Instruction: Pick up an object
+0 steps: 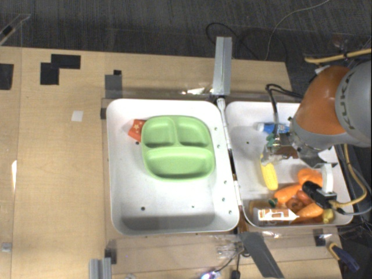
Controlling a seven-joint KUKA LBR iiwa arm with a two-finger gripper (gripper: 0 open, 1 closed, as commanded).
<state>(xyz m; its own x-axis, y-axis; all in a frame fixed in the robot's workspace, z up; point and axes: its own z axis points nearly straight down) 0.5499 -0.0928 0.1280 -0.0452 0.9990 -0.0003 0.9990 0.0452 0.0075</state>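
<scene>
In the right bin [247, 127] lies a yellow, corn-like piece [269, 175] near the middle. My gripper [273, 153] hangs just over its upper end; from this angle I cannot see whether it touches it. Orange carrot-like pieces [289, 193] are heaped at the bin's front right, with a brown and white packet [278, 215] at the front edge. A small blue item [268, 127] shows just behind the gripper. The grey arm with its orange band [325, 106] comes in from the right and hides the bin's right part.
The left bin [125, 173] holds a green divided plate [176, 146] with a small red item [135, 130] at its upper left corner. A metal post [222, 63] stands behind the wall between the bins.
</scene>
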